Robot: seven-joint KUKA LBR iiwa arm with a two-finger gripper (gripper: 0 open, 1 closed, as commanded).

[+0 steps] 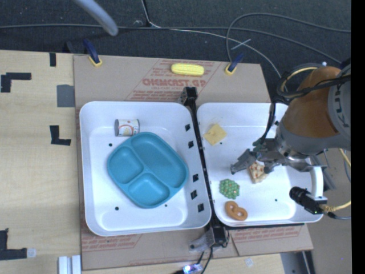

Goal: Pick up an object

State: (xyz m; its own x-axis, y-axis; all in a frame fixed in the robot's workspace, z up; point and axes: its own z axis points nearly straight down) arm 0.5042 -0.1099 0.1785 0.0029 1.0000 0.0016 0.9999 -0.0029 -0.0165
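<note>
Jaws spreading open, straddling the tan snack piece (258,172) in the right bin (245,110), near its right edge, nothing clamped. Gripper (255,163) hanging low over it; closing and lifting not yet done.

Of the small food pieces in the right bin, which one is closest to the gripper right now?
The pale toast-like piece, right at the gripper. The yellow cheese wedge, green piece and pretzel all lie farther off.

Fixed overhead camera, slanted down, both white bins (91,153) in frame
</note>
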